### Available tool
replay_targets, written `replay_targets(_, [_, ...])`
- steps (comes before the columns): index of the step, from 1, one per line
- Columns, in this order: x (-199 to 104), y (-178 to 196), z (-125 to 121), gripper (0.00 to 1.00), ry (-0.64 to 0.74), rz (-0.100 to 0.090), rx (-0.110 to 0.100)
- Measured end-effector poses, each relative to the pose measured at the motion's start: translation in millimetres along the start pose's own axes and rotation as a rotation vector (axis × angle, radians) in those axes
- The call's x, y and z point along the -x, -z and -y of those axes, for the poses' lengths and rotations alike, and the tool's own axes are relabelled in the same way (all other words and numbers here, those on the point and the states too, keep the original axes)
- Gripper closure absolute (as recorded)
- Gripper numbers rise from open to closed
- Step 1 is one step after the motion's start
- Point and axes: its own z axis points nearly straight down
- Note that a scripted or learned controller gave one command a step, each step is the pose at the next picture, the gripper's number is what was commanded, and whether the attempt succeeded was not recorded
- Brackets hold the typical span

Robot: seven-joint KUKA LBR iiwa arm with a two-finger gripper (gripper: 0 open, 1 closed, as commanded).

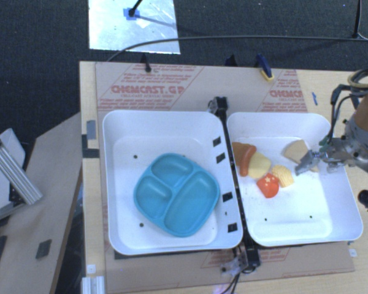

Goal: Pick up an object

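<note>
We saw small food items clustered in the upper left of the right bin: an orange piece, a yellow piece, a red one, a pale yellow one and a tan wedge. The gripper sat low, just right of the wedge and pale yellow piece; whether it gripped anything, we couldn't tell. The left bin held a blue divided plate.

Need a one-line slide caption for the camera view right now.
Gripper reaches into the right bin beside clustered toy food; a blue divided plate sits in the left bin.
</note>
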Motion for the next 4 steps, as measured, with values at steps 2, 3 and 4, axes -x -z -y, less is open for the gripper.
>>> replay_targets(2, [4.3, -43.9, -12.8, 0.00, 0.001, 0.002, 0.009])
replay_targets(3, [13.6, -90.5, -13.1, 0.00, 0.000, 0.002, 0.008])
replay_targets(4, [13.9, -108.0, -15.1, 0.00, 0.001, 0.003, 0.014])
